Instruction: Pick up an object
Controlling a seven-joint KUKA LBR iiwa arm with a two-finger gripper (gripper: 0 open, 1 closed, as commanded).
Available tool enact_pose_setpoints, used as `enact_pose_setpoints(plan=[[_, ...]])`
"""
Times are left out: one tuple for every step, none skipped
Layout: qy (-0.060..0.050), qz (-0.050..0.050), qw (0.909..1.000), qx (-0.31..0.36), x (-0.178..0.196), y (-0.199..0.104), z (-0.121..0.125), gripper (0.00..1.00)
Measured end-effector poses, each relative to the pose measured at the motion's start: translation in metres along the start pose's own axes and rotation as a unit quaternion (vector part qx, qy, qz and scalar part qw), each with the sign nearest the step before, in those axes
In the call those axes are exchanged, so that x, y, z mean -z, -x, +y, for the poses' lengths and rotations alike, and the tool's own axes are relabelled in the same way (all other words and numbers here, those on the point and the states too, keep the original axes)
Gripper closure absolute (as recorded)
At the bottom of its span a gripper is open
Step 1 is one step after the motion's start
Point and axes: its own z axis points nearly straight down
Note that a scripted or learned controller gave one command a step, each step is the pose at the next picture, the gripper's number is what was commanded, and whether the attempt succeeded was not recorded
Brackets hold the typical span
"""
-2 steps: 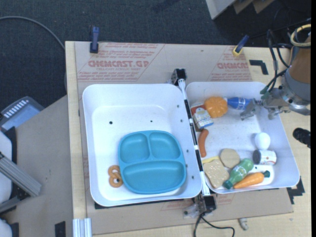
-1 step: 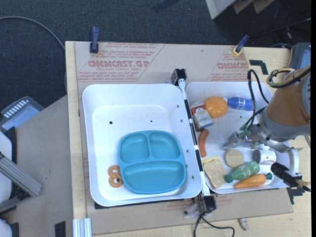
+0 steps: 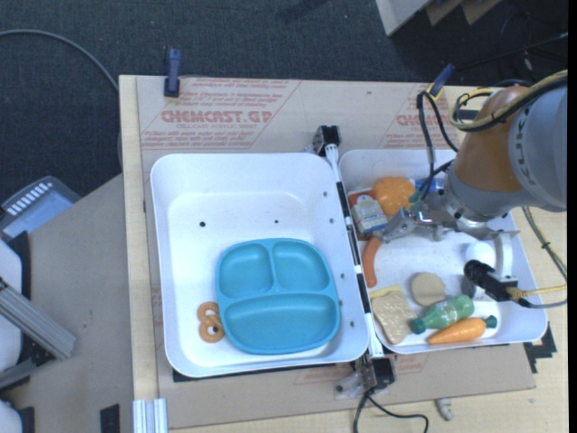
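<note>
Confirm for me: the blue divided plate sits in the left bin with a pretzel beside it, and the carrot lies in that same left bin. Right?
Not quite. The blue divided plate and pretzel are in the left bin, but the camera view shows the carrot in the right bin, next to the green bottle.

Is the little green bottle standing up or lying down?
Lying down: the green bottle rests on its side in the right bin, just above the carrot.
</note>
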Motion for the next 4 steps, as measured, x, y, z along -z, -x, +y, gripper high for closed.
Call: enact_pose_setpoints(plan=[[-0.002, 0.0, 1.0, -0.001, -0.001, 0.016, -0.08, 0.0], [-0.001, 0.0, 1.0, 0.0, 0.0, 0.018, 0.033, 0.0], [-0.002, 0.0, 1.0, -0.001, 0.0, 0.026, -0.051, 0.0], [0.0, 0.0, 1.0, 0.0, 0.0, 0.035, 0.038, 0.0]])
